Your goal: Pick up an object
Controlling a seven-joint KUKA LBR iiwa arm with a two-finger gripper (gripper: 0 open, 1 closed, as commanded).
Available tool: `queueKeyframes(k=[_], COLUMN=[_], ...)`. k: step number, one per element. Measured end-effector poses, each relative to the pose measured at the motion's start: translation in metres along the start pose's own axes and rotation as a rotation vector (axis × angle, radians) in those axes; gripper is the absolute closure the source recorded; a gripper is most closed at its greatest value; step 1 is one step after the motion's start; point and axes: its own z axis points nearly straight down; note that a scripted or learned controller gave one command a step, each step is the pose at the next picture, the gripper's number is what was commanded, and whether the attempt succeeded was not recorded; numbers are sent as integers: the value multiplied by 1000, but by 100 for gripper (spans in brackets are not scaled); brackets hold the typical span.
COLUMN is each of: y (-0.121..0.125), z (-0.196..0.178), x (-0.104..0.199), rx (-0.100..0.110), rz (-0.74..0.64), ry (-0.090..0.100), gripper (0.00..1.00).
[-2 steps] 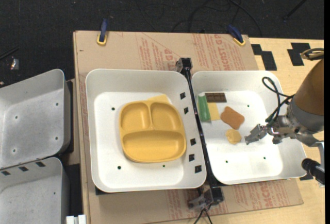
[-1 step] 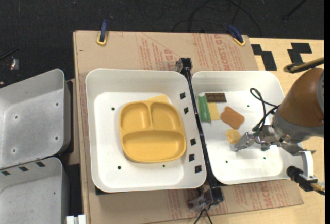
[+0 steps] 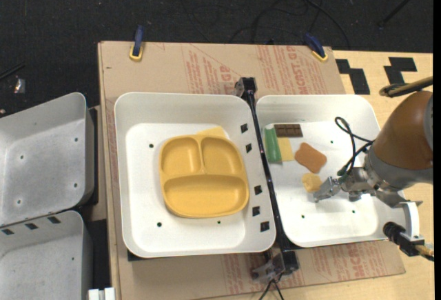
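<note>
In the right bin (image 3: 358,226), the tool (image 3: 322,192) sits low near the floor, reaching in from 3 o'clock; whether it is spread or pressed together cannot be told. A small yellow piece (image 3: 311,183) lies just beside its tip, at about 10 o'clock from it, touching or nearly so. Farther back, at 12 o'clock from the piece, lies an orange block (image 3: 311,156), with a green bar (image 3: 273,149) and a yellow bar (image 3: 286,149) to its 9 o'clock, and a brown bar (image 3: 288,130) beyond them. In the left bin (image 3: 138,174) rests a yellow tray (image 3: 204,176) with three compartments.
</note>
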Motion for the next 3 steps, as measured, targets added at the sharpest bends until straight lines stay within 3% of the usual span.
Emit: queueKeyframes(k=[1, 3], y=[0, 12], z=[-10, -100], x=[0, -3], rx=[-2, -6], rz=[1, -4], ry=[-1, -3], gripper=[100, 100])
